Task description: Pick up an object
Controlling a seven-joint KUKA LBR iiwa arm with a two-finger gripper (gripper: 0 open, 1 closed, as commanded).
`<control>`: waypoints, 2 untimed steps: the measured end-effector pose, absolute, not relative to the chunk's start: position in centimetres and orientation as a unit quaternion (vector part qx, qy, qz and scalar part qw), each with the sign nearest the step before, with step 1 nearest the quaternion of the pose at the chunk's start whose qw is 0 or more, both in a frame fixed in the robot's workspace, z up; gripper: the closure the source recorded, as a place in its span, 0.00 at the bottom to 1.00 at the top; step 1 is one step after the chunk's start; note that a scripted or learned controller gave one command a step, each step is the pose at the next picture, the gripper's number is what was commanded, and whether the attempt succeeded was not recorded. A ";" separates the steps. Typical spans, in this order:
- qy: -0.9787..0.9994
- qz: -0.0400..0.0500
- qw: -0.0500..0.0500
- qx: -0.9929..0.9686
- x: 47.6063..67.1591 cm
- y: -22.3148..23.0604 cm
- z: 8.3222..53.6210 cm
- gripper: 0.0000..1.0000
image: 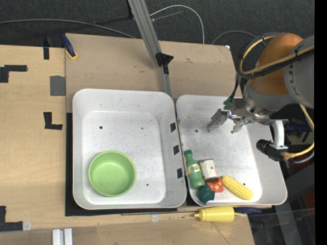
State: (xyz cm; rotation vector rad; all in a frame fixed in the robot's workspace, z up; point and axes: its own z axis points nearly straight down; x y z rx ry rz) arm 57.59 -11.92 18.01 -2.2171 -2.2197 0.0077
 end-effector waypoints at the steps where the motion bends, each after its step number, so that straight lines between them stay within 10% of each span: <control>1: -0.708 0.003 0.002 -0.707 58.3 -12.1 13.1 0.00; 2: -0.708 0.001 0.001 -0.706 58.4 -12.0 14.4 1.00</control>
